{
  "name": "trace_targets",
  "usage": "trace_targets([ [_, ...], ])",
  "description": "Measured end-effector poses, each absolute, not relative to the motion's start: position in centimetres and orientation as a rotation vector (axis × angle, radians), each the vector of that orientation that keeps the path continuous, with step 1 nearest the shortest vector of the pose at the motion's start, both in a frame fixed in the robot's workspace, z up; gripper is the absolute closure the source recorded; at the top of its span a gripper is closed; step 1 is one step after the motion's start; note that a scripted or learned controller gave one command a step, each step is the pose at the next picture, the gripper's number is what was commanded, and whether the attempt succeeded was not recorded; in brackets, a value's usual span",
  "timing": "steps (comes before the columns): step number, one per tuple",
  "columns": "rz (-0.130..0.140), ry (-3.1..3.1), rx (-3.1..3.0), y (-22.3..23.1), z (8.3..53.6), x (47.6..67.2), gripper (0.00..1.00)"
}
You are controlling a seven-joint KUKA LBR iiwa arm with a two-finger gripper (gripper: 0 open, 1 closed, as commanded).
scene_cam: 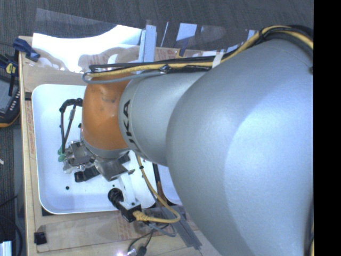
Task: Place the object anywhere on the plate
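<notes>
My gripper (76,166) hangs low over the middle of the left white bin (47,143), below the orange band (104,116) of the wrist. Black cables (66,122) loop down its left side. A small dark speck (67,188) lies on the bin floor just in front of the gripper. The grey arm (229,143) covers the right part of the view and hides whatever lies under it.
A yellow and black cable (144,67) runs along the arm's upper side. A black and yellow device (7,97) sits off the bench at the far left. The wooden bench edge (80,229) runs in front of the bin.
</notes>
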State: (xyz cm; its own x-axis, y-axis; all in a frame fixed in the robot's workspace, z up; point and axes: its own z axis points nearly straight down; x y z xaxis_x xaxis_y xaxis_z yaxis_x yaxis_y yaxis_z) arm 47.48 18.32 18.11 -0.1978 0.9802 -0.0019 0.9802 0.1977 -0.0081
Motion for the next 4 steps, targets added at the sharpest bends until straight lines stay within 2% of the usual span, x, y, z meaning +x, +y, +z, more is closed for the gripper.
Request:
trace_targets([
  [1, 0.003, -2.481, -1.926, 12.7, 27.2, 50.3, 1.0],
  [2, 0.008, -1.902, -2.497, 16.9, 16.1, 59.4, 1.0],
  [3, 0.006, -1.812, -2.562, 17.4, 15.7, 65.5, 1.0],
  [4, 0.0, -2.24, -2.201, 15.2, 29.2, 61.5, 1.0],
])
